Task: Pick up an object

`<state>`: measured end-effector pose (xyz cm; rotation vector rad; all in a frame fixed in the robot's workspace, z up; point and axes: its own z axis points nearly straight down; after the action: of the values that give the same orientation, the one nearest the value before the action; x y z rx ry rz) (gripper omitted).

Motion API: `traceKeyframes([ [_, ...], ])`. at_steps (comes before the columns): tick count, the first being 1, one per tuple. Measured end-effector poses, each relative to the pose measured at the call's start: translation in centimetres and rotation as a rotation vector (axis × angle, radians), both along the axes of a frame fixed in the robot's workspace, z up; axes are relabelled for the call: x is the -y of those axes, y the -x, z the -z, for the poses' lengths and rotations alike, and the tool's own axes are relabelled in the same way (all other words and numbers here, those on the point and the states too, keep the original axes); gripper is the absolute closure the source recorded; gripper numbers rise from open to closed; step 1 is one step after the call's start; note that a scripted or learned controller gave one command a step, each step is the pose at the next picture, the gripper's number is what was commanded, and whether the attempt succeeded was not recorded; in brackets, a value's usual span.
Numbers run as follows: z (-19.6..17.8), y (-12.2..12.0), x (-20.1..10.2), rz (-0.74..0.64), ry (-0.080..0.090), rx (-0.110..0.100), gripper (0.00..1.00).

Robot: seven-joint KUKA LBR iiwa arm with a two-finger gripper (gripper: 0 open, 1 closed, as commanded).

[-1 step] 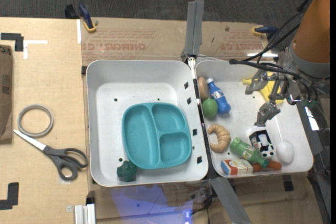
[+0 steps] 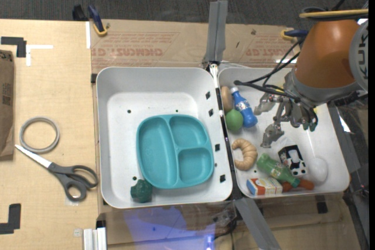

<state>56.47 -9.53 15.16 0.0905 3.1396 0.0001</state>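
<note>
My pincer hangs over the right bin, its two thin metal fingers pointing down and spread apart with nothing between them; my round orange band sits at two o'clock from it, and black cables loop off toward nine o'clock. My arm comes in from three o'clock and bends down into the bin.

The things I could pick up lie all around; at nine o'clock from my pincer is a blue bottle with a red cap, and a smooth green ball touches it; at seven o'clock is a tan ring, bumpy like a doughnut; at six o'clock a shiny green bottle lies on its side, just beside a black and white block; at five o'clock is a soft white ball; a small red and white box sits near the bin's edge.

The left bin holds a smooth teal tray with three parts, and a lumpy dark green toy at its seven o'clock corner.
</note>
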Motion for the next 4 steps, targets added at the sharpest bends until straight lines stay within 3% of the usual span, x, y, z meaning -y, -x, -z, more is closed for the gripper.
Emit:
traceKeyframes([
  [1,5.9,-5.0,0.8,0.022,0.000,0.004,0.00],
  [2,5.9,1.0,0.6,0.202,0.000,0.001,0.00],
  [3,6.0,3.7,-0.2,0.369,0.000,0.000,0.00],
  [4,5.9,1.1,0.2,0.478,0.000,0.002,0.00],
])
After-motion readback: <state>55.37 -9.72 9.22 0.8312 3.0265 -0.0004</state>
